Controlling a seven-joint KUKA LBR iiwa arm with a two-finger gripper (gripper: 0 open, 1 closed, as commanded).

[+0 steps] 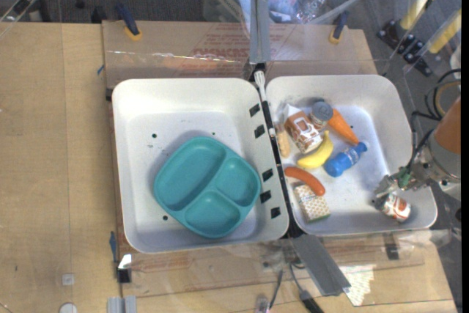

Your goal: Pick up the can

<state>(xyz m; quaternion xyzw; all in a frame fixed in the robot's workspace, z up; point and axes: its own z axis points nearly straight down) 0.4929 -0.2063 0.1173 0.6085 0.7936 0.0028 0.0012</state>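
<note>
A small red-and-white metal can [396, 208] is seen lying tilted in the near right corner of the right shallow white bin [381, 88], touched from above by the two-finger gripper [393, 187], whose fingers appear clamped on its silver top, well apart from the blue bottle [342, 160].

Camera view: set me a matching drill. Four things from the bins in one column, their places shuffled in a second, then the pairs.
1. teal plate
2. can
3. blue bottle
4. hot dog

A. right bin, front right corner, at the claw
B. left bin
C. right bin, just right of the banana
D. right bin, near the divider, below the banana

Pairs: 1-B, 2-A, 3-C, 4-D
</note>
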